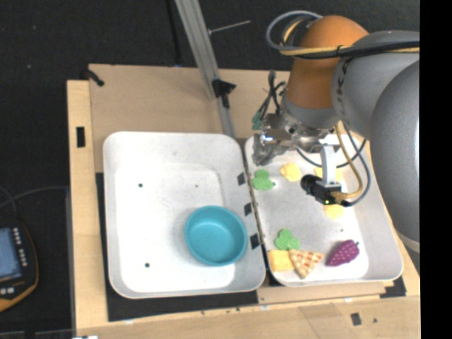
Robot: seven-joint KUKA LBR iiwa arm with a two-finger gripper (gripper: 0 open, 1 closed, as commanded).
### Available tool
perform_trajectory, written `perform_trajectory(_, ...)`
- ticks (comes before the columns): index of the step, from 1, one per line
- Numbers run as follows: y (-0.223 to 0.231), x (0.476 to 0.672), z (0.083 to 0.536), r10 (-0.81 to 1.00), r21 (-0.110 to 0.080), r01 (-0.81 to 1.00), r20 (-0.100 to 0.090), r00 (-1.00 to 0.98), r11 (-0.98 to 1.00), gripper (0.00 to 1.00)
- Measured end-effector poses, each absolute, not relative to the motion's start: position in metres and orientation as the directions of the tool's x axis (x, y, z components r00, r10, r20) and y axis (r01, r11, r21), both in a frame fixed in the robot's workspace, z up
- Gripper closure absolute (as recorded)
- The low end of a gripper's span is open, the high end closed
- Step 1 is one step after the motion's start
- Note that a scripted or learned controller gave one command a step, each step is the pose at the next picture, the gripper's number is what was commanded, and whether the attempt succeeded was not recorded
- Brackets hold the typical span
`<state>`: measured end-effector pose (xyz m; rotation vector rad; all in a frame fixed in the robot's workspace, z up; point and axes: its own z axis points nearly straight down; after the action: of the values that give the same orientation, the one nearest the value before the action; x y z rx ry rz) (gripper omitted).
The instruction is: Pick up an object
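From the camera above the bench, you can see the big grey arm with the orange band (pixel 332 55) reaching in from the right and bending down over the far end of the right white bin (pixel 367 221). Its claw (pixel 267 147) hangs low by that bin's far left corner, close to the wall between the two bins. You cannot tell how far the claw is open, and you cannot tell if it has hold of anything, because the wrist and its wires cover that spot. The small green leafy toy (pixel 263 182) lies just below the claw, so it looks like the thing the arm is going for. A small yellow toy piece (pixel 290 171) sits just beside it to the right, and another yellow piece (pixel 333 210) lies near the black wire clip. At the near end of the same bin you have a second green toy (pixel 287 240), a yellow block (pixel 280 260), an orange waffle-like wedge (pixel 306 262) and a purple bunch of toy grapes (pixel 342 252), all packed close together, likely harder to grab one at a time. In the left white bin (pixel 141 161) stands a round blue plastic bowl (pixel 215 234), near the wall the bins share and well apart from the claw.
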<state>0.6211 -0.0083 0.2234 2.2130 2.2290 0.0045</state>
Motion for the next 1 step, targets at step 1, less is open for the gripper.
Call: perform_trajectory(1, 0.0404, 0.6342, 0.2399, 1.0, 0.003, 1.0, 0.002, -0.008, 0.008, 1.0)
